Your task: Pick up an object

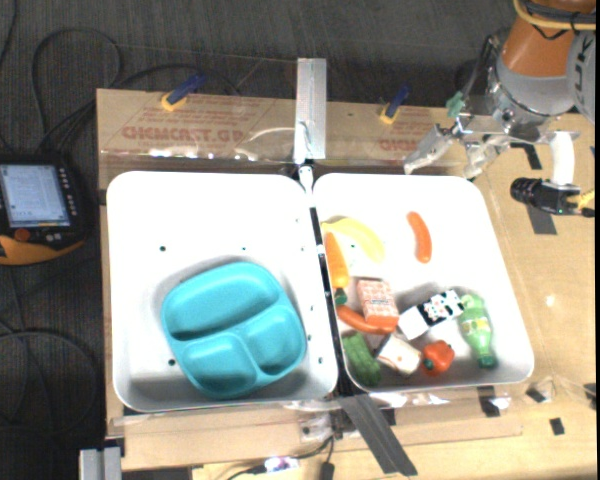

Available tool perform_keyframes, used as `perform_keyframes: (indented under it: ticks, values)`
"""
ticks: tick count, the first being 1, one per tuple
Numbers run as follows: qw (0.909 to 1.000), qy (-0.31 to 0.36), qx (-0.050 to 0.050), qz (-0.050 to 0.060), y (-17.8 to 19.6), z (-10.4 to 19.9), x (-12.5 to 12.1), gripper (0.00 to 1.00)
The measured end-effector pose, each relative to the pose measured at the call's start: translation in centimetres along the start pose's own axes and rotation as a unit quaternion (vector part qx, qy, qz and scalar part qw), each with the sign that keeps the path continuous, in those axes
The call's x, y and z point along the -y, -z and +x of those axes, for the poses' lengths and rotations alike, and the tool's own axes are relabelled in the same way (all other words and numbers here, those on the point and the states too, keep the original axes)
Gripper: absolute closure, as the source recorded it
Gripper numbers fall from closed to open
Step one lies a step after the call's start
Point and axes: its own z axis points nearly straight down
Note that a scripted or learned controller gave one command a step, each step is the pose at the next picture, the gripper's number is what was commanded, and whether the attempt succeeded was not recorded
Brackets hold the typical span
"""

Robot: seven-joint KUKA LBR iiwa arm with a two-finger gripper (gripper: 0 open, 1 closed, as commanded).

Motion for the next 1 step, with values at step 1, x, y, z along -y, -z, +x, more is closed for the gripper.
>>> perform_keyframes:
  ticks: [1]
  values:
    - [0.9990, 0.045, 0.000, 0.001, -17.12, -2.79, 2.78, 0.00]
